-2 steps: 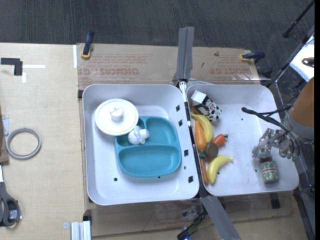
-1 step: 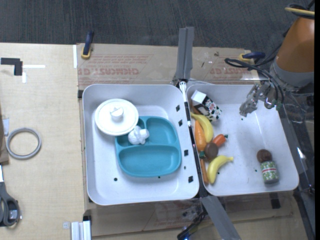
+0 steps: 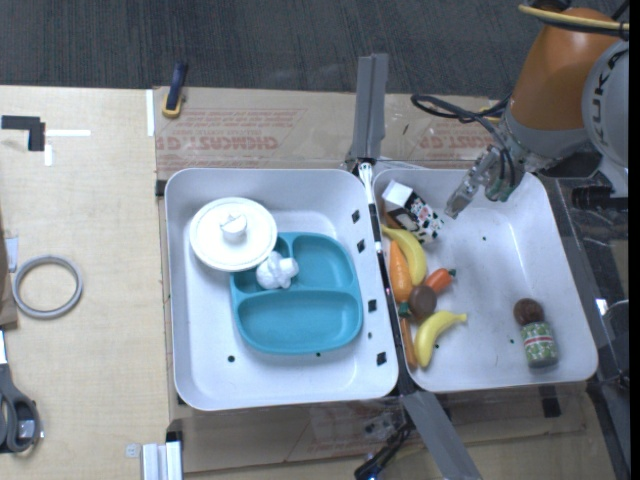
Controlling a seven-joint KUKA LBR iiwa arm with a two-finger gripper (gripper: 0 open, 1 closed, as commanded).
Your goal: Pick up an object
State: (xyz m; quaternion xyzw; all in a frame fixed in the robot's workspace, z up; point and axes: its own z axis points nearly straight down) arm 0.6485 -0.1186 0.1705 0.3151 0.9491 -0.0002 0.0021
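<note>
My gripper hangs over the back of the right bin, open, with nothing between its fingers. Just left of it lies a black-and-white cow-patterned toy. Along that bin's left wall sit a yellow banana, an orange carrot, a brown round fruit, a small orange piece and a second banana. A small bottle with a brown cap lies at the front right. The left bin holds a blue divided tray, a white round lid and a white crumpled lump.
A grey divider bar runs between the bins at the back. On the bench to the left lie a grey tape ring, scissors and a blue-and-yellow tool. The right bin's middle floor is bare white.
</note>
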